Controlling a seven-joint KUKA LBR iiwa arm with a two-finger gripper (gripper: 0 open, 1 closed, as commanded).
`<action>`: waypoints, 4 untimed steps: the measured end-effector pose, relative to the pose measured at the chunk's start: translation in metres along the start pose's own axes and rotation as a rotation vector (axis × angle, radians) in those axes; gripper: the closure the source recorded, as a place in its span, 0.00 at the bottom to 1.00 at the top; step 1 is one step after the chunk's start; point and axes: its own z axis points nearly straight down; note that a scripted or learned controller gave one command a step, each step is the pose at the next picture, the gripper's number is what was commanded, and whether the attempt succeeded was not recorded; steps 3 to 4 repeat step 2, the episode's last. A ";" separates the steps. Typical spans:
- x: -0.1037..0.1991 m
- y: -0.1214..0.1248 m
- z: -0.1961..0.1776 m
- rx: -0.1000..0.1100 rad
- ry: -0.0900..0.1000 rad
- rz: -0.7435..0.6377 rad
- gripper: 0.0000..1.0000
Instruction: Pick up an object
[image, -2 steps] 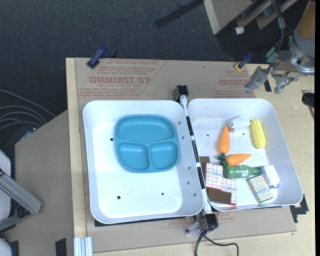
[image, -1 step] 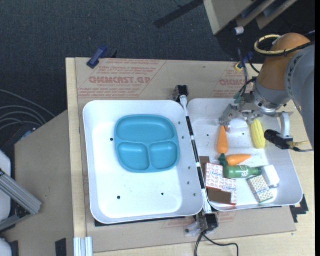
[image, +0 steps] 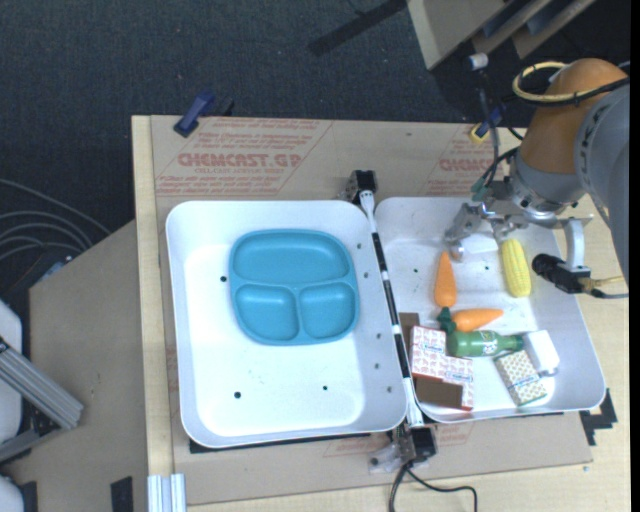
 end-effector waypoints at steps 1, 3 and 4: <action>0.091 0.004 -0.115 -0.002 0.001 -0.001 1.00; 0.093 -0.101 -0.160 0.003 0.001 0.002 1.00; 0.093 -0.101 -0.160 0.003 0.001 0.002 1.00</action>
